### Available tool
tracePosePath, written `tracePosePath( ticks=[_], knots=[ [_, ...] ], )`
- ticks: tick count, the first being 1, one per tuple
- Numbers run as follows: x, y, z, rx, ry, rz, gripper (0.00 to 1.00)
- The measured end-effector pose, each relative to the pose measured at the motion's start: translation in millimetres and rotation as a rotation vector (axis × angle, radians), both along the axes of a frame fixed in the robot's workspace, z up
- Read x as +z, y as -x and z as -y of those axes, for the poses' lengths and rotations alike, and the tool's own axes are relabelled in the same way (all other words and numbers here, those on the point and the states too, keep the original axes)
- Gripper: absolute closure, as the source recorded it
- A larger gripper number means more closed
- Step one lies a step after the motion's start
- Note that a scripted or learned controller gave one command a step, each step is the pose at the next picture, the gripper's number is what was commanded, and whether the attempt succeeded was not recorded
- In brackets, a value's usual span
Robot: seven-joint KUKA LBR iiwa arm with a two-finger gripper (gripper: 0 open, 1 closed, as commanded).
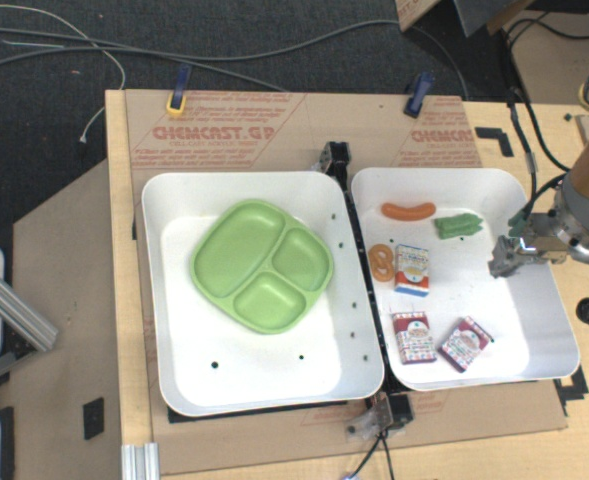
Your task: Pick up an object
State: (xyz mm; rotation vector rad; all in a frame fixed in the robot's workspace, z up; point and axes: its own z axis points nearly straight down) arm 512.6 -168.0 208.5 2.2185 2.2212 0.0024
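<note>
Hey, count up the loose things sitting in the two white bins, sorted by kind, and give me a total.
Green divided plate: 1
Hot dog: 1
Green toy piece: 1
Pretzel: 1
Small printed packets: 3
Total: 7

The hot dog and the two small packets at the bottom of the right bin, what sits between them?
In the camera view, a pretzel and a small carton lie between the hot dog and the two packets.
</note>
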Motion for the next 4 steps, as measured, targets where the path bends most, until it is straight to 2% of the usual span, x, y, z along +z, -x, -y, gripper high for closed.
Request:
tracePosePath(
  ticks=[1, 3, 4],
  knots=[
    [3.3, -26.0, -58.9, 0.007, -0.003, 0.0, 1.0],
    [6.1, -92.8, -156.3, 0.005, -0.002, 0.002, 1.0],
    [1.1, -111.0, -204.3, 0.005, -0.003, -0.001, 1.0]
  ],
)
